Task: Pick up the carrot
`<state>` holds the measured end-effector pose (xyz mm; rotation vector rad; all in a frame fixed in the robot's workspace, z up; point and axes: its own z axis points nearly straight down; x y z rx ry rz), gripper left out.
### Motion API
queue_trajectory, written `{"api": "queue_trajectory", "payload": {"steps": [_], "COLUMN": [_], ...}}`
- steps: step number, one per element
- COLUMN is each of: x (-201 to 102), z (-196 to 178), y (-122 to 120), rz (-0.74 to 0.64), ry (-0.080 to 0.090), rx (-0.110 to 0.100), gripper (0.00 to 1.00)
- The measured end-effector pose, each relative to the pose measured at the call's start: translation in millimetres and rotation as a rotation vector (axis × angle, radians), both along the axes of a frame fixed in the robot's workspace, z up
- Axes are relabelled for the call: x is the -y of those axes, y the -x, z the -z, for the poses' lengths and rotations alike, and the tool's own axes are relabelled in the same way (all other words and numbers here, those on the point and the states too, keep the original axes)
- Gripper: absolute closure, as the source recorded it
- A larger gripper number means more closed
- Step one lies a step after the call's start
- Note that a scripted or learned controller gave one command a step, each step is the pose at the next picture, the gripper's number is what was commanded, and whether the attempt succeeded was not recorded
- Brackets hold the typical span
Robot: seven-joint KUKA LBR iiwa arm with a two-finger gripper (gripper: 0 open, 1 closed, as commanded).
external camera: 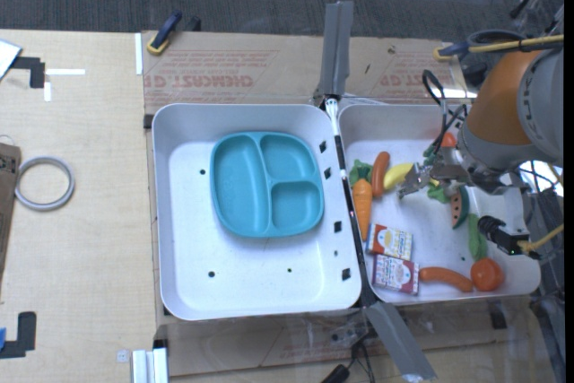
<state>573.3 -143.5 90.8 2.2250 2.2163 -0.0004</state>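
Note:
The carrot (362, 204) lies in the right bin (511, 290), close to its left wall. It is orange with a green leafy top (360, 171) pointing to the back. My gripper (413, 185) hangs low over the middle of that bin, about a hand's width right of the carrot. It is right beside a yellow fruit (397, 175). The gripper looks open, and I see nothing between its fingers.
A red-orange sausage-like piece (381, 166) lies just right of the carrot's top. Two small boxes (392, 242), a long orange piece (446, 279), a tomato (486, 274), a watermelon slice (459, 207) and a green vegetable (475, 238) share the bin. A blue divided plate (267, 184) sits in the left bin (179, 282).

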Motion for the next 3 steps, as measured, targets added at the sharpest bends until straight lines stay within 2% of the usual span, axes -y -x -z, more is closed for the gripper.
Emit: {"api": "queue_trajectory", "payload": {"steps": [1, 2, 3], "x": [10.1, 26.5, 27.5], "z": [-94.3, 2.4, -3.4], "y": [40.0, 96.3, 96.1], "rz": [0.13, -0.006, -0.003], "ry": [0.001, -0.002, -0.001], "rx": [-0.006, -0.005, -0.008], "gripper": [0.0, 0.0, 1.0]}}
